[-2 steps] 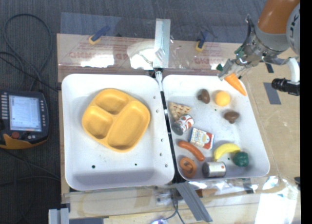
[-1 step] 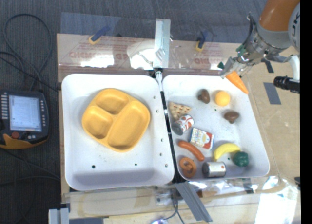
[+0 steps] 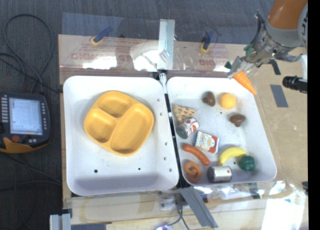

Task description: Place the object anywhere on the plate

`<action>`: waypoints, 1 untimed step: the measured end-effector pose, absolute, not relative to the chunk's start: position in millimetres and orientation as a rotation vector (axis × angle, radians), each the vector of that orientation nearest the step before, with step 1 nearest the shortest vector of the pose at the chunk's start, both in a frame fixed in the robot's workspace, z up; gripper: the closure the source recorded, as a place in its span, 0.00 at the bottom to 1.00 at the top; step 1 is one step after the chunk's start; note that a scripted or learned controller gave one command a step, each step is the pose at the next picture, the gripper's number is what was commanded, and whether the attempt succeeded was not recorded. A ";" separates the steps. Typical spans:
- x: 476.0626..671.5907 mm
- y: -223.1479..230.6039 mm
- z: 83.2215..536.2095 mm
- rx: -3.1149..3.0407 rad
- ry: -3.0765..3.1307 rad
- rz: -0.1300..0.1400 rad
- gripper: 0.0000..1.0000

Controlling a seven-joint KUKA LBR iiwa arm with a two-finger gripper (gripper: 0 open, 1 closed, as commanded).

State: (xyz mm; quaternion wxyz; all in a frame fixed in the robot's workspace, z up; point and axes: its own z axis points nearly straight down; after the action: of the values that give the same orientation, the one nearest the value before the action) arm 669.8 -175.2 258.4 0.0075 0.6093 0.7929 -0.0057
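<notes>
- Gripper (image 3: 243, 69) hangs over the far right corner of the right bin (image 3: 265, 139), just past its back rim, at the end of the grey arm with the orange band (image 3: 287, 1).
- An orange carrot (image 3: 245, 82) sits right at the fingertips, thick end up by the gripper, point running down and right toward the bin's right rim. It appears pinched between the fingers and lifted off the bin floor; I judge the fingers clamped on it, though the contact is small and partly hidden.
- Carrot's long axis lies on a diagonal, roughly along the line from the bin's far edge to its right edge.
- Yellow plate (image 3: 118, 122), three compartments, lies in the middle of the left bin (image 3: 75, 174), well apart from the gripper.
- Key relation: the plate lies left of and nearer than the gripper, across the divider between the two bins. The carry must cross nearly the whole right bin and the centre rims.
- Rest of the right bin: yellow ball (image 3: 228, 101), two brown lumps, banana (image 3: 231, 154), sausage (image 3: 195, 153), can (image 3: 219, 174), small carton (image 3: 206, 141). All below the likely path, not touching the carrot.
- Risk, as a judgement: the grip looks to sit near one end, so the carrot may swing or slip mid-transfer.
</notes>
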 end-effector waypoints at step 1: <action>670.3 -175.3 267.7 1.903 2.478 -0.019 1.00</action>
State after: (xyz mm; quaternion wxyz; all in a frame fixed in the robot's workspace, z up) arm 670.3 -175.3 267.7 0.0087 0.6091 0.7930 -0.0061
